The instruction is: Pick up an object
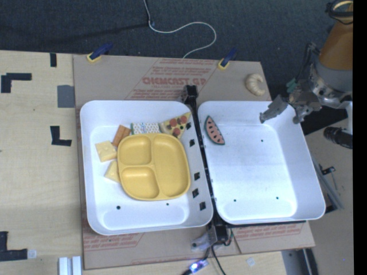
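Claw (281, 111) over white bin (298, 199), dark carpet (69, 10) beyond

Right bin (287, 171): one watermelon slice (214, 130), red with dark seeds and green rind, flat near the far-left corner. Left bin (92, 153): yellow divided plate (153, 166) flat in the middle; crackers (106, 151), pizza slice (176, 124) and small flat pieces along its left and far edges.

Even, fairly bright overhead light — the white bins (252, 153) show no harsh glare, only soft grey shading along their walls. The yellow plate (153, 166) casts a faint shadow. Low resolution softens small details — the arm (338, 44) at the right edge looks slightly blurred.
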Motion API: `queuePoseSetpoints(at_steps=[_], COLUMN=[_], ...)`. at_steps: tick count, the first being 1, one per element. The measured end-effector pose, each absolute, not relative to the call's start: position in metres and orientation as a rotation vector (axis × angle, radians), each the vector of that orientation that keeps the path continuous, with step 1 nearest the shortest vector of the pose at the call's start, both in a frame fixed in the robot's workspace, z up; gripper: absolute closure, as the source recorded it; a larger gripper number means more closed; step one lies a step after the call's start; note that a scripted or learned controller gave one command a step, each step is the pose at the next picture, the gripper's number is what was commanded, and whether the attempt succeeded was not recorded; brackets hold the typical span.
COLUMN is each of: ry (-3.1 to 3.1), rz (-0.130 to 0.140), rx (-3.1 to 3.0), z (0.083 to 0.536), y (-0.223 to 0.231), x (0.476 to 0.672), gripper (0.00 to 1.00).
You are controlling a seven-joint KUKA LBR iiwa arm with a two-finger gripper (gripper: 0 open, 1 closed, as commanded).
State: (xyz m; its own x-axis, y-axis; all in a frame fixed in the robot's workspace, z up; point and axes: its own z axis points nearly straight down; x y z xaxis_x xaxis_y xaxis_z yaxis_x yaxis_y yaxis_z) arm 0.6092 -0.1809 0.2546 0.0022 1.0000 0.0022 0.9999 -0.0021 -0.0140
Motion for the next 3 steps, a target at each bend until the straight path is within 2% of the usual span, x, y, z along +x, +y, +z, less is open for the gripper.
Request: queuePoseSetpoints(at_steps=[1,2,3], ry=[-2.222,-2.22,-2.222], rz=[0.002,0.006,0.005], rx=[-2.22,-2.217,-2.217], z=[0.262,0.213,0.166], y=[-0.181,-0.171,-0.165], x=[0.611,0.61,0.616], gripper=[0.0,0.0,0.0])
